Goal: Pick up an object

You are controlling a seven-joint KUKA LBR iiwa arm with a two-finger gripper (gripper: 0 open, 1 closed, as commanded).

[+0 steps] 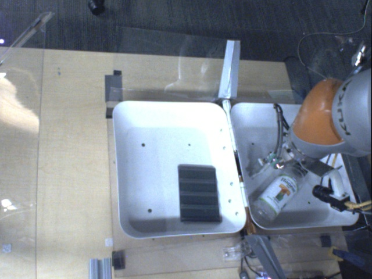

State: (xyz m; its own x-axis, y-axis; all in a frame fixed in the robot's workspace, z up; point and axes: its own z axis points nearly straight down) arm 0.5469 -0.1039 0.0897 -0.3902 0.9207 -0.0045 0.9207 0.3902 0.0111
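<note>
Bottle (278, 195) lies on its side in the right bin (256, 121), near the bin's near-left corner. Long axis runs diagonally: one end points near-left toward the corner, the other far-right toward the arm. Looks like a small plastic bottle, whitish body, green and orange label, rounded cylinder, smooth, likely to roll.

Camera view: gripper (278, 160) hangs low in the right bin, under the grey wrist and the orange band (317, 121). Bottle sits just near-side of it, slightly to the near-left, close to or touching. Whether the fingers are open or closed can't be told; cables and metal parts clutter that spot. Nothing clearly seen held.

Judgement: the grasp turns on crossing the bottle's diagonal axis, so the grip would need to span its short width.

Left bin (168, 112) holds a black ridged block (199, 193), flat, rectangular, matte, ribbed across; well apart from the gripper. Both bins are white, shallow, smooth, with rounded corners, on a pale wood desk (70, 173).
</note>
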